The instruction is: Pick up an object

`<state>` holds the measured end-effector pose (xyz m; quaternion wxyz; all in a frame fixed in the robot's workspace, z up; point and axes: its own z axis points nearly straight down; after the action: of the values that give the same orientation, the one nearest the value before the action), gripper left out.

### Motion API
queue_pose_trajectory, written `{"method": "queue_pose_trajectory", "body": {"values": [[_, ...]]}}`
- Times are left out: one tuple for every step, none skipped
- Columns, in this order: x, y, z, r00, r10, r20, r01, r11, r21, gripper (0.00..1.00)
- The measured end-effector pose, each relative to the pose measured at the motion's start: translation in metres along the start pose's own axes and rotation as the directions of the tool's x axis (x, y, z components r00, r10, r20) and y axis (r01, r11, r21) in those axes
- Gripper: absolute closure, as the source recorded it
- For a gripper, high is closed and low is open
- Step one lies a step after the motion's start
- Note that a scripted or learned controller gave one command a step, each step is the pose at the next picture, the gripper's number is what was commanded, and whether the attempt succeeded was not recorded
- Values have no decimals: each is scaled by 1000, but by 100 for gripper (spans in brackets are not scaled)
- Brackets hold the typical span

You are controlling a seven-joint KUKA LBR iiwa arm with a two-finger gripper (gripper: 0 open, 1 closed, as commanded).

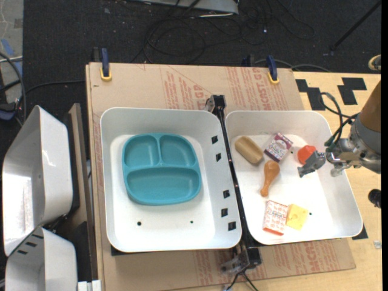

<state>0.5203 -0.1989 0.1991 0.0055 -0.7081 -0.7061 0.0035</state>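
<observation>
Bench (151, 77), brown board w/ red print, carries two white bins side by side. Left bin (115, 180), well away from the gripper on the far side of the divider, holds a teal divided plate (161, 167), three sections, lying flat. Right bin (339, 205) is the one the gripper is in; arm (371, 123) comes in from the right, cut off by the frame edge so only the wrist end shows.

Gripper (310, 164) sits low over the right bin's upper right part, grey fingers pointing left. Whether it's open, closed or gripping anything: cannot tell, the tips are small and blur into an orange-red piece (306, 153) right at them. That piece touches or overlaps the tips; can't say if it's between them or just beside.

Other things in the right bin, all left of or below the gripper: tan bread roll (248, 150) furthest left, near the divider. Small purple-white packet (278, 147) between roll and gripper, near the tips but apart. Drumstick-shaped toy (270, 177), tan-orange, below-left of the gripper, tilted. Red-white carton (275, 216) and yellow wedge (296, 216) touching each other, well below the gripper near the bin's front wall. Print on packet and carton too small to read
</observation>
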Motion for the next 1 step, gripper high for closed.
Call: {"method": "queue_pose_trajectory", "body": {"values": [[0,3,-7,1000,-4,3,4,1000,-12,0]]}}
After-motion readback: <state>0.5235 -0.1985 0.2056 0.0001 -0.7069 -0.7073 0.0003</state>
